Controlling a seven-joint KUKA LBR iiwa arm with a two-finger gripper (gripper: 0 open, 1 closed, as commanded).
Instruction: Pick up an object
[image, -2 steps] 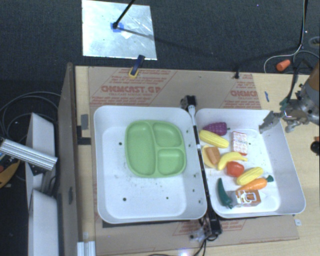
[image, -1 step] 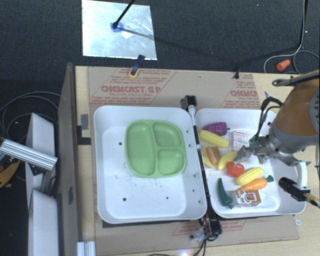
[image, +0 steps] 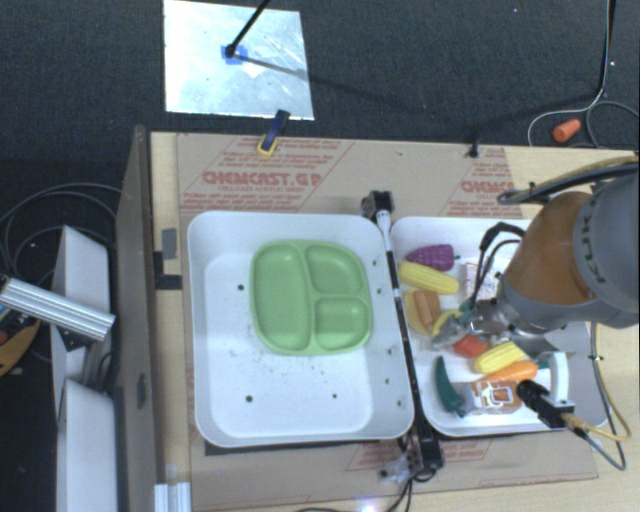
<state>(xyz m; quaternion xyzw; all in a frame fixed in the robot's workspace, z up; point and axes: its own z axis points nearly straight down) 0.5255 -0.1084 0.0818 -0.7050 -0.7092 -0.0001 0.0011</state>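
- A dark green plastic toy vegetable (image: 446, 387) lies at the near edge of the right white bin (image: 432, 421).
- Beside it lie a yellow corn cob (image: 499, 356) and an orange carrot (image: 516, 371).
- The tool (image: 462, 322) sits low among these toys; its state I cannot tell.
- A green sectioned plate (image: 307, 297) rests in the left white bin (image: 222, 400).

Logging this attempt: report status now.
Tool low in right bin, amid toy food. Grip unclear. Corn cob and purple piece alongside. Green plate in left bin.

Two white bins (image: 215, 300), one green plate (image: 308, 297)
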